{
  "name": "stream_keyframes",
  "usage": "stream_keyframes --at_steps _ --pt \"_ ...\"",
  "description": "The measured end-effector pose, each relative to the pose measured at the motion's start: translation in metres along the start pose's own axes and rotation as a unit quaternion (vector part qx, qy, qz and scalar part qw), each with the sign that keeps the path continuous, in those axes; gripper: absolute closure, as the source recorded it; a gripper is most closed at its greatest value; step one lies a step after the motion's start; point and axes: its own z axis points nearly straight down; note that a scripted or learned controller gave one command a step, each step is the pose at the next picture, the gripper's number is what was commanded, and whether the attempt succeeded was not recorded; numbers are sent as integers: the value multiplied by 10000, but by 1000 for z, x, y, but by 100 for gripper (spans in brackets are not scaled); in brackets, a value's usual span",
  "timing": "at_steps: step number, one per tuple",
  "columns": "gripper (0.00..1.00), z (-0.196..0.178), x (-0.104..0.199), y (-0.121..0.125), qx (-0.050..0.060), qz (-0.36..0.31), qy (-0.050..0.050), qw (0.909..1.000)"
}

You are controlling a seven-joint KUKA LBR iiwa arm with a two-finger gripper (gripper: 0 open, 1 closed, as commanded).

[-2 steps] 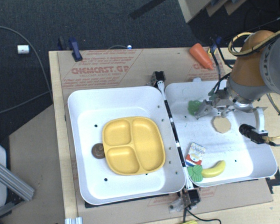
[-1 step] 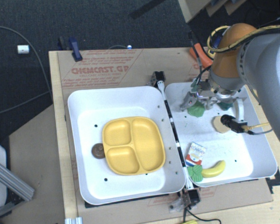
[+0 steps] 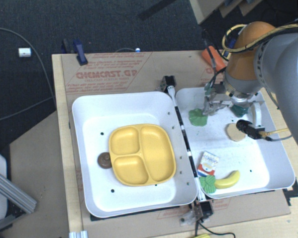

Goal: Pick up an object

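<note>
green object | just below-left of claw | right bin

Even, fairly bright overhead light falls on the scene, and both white bins come out close to blown white, their walls hard to read. Far left of the gripper, the yellow divided plate shows soft sheen on its ridges and only a thin shadow along its lower edge. Just below the gripper a faint grey shadow lies on the bin floor. The dark carpet around the surface stays dim and grainy. The grey arm, right of the gripper, looks soft and out of focus. Overall sharpness is modest; small print blurs.
</note>
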Motion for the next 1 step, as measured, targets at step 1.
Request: stream_keyframes --at_steps 1 --pt "100 -32 -87 -28 12 10 -16 10000"
